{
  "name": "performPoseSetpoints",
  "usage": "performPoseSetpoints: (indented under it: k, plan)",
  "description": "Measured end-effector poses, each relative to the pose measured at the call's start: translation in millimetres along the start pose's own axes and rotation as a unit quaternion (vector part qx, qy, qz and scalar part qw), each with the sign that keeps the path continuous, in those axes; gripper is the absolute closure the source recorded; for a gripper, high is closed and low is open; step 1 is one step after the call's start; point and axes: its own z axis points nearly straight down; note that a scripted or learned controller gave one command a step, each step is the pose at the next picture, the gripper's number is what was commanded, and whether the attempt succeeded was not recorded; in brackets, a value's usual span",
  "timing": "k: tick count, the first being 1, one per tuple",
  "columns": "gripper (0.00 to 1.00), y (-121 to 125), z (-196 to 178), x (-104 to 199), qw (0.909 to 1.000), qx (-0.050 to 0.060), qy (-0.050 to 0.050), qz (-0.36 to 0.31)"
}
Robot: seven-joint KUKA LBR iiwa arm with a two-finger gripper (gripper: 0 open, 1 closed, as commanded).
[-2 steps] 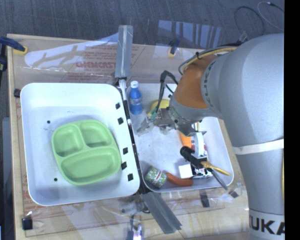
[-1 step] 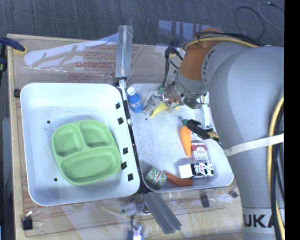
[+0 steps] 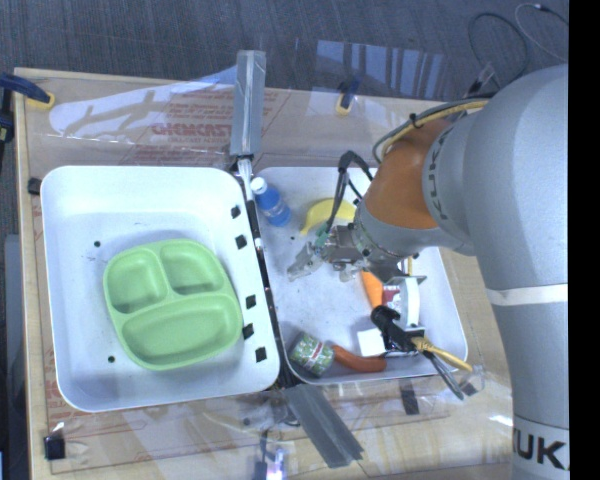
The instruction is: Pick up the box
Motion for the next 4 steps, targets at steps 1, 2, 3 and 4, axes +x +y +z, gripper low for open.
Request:
performPoseSetpoints:
  k: [1, 2, 3, 4]
  plan:
    - [0.00, -76.6, 6.7, 21.2, 0.9995, 0.000, 0.000, 0.030]
    - [0.00, -6.7, 10.8, 19.1, 0.9996, 0.000, 0.000, -0.028]
    - [0.00, 101.6, 6.4, 39.7, 0.9975, -0.004, -0.006, -0.071]
    - [1.00, 101.7, -3.4, 44.0, 0.9971, -0.002, -0.003, -0.076]
